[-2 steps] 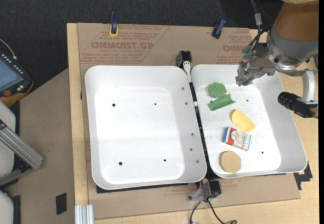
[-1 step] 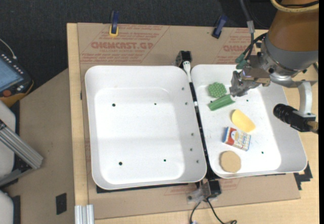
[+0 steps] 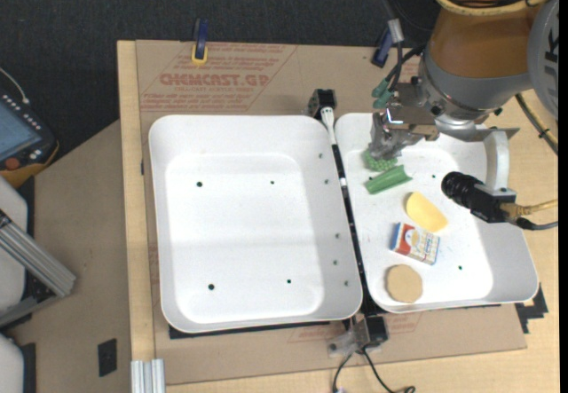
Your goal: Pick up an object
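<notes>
Gripper (image 3: 385, 155) hangs low over the far left part of the right bin (image 3: 497, 289), its tip right at the green block (image 3: 388, 179); how wide it stands cannot be told, nor whether it touches the block

From the left: a brown cardboard sheet (image 3: 142, 90) with red print, partly blurred, carries a blue clamp (image 3: 201, 43) on its far edge; the left bin (image 3: 169, 231) shows four dark dots on its floor; a small black piece (image 3: 323, 103), too small to identify, sits at the far end of the seam between the bins; in the right bin, nearer than the block, lie a tan round disc (image 3: 405, 283), a red, white and blue packet (image 3: 415, 243) and a yellow lump (image 3: 427, 211), all apart; the arm (image 3: 484, 36) hides that bin's far right corner
</notes>
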`<action>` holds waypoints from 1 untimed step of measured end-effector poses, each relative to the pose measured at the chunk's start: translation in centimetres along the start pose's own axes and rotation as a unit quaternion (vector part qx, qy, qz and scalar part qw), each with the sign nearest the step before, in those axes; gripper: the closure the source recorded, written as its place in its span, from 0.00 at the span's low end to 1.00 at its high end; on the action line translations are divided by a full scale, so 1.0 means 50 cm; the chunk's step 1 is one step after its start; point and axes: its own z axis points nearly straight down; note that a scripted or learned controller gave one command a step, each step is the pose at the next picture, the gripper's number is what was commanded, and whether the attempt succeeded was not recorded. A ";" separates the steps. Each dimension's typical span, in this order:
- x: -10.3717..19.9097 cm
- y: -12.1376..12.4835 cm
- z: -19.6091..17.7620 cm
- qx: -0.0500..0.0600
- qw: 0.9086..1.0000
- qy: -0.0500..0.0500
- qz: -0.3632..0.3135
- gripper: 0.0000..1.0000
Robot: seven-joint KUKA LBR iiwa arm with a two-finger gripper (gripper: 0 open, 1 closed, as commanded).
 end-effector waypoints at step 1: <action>0.030 -0.118 -0.055 0.003 1.000 0.000 0.002 1.00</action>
